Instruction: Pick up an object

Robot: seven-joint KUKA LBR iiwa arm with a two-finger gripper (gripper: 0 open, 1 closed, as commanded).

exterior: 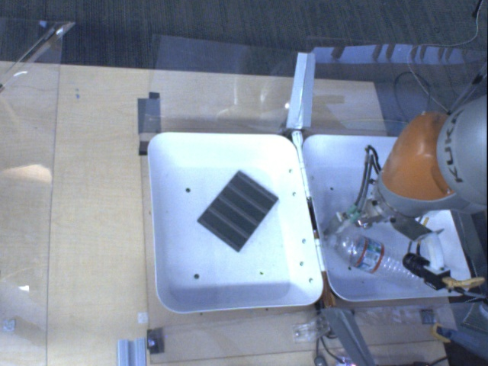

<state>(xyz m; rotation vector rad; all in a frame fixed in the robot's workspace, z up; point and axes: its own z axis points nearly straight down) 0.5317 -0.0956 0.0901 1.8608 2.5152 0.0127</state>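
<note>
1. The pale wooden tabletop (84, 219) bore two shallow white bins side by side.
2. In the left bin (175, 277), a dark ribbed rectangular panel (238, 210) lay flat near the middle. It was turned on the diagonal and sat well apart from every wall.
3. In the right bin (332, 166), a clear plastic bottle (370, 255) lay on its side near the front wall, with a blue-green label band around its body.
4. The claw (354, 218) hung low in the right bin, just beside the bottle's left end. I could not tell whether it touched the bottle, or whether the claw was apart or together. Nothing showed gripped in it.
5. The grey arm (415, 166), with its orange band, reached in from the right over the back of that bin.
6. The bottle looked to be the chosen target, and the step in hand seemed to be the approach, with the pick not yet made.
7. The next move would call for centring the claw across the bottle's width, settling lower around the body, then closing gently. The round, slick plastic could roll or squirt aside.
</note>
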